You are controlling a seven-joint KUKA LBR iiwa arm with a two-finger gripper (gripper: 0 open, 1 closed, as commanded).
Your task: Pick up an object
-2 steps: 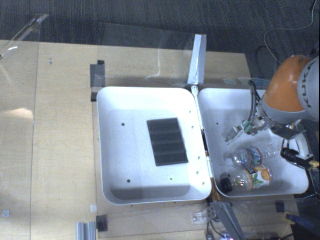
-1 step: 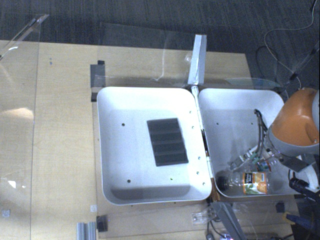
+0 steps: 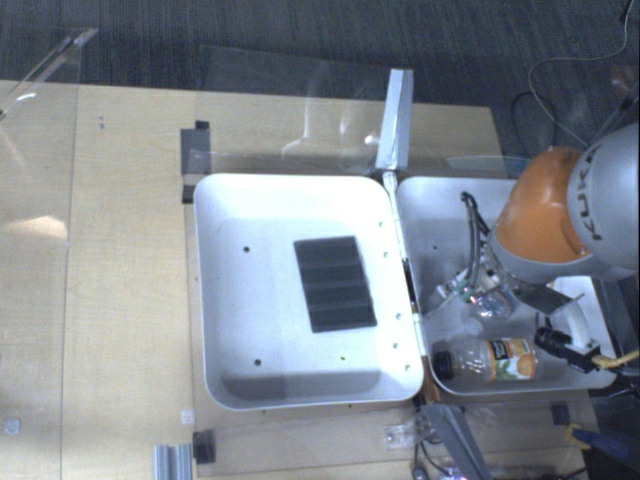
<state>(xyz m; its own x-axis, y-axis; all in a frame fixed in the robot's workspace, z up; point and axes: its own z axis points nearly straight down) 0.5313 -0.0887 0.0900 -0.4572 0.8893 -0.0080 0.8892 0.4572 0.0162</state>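
A dark ridged rectangular pad (image 3: pixel 335 283) lies flat in the middle of the left bin (image 3: pixel 230 268). In the right bin (image 3: pixel 430 218), a clear bottle with a black cap and an orange label (image 3: pixel 492 360) lies on its side by the front wall. My gripper (image 3: pixel 468 292) is low in the right bin, just behind the bottle, under the orange-banded wrist (image 3: pixel 540 218). Something small and shiny (image 3: pixel 490 305) sits right at the gripper; whether it is held is hidden by the wrist.
A white piece (image 3: pixel 580 303) shows at the right bin's right side, partly behind the arm. A metal divider (image 3: pixel 395 128) stands upright behind the wall shared by the bins. Wooden bench (image 3: pixel 100 268) surrounds the bins.
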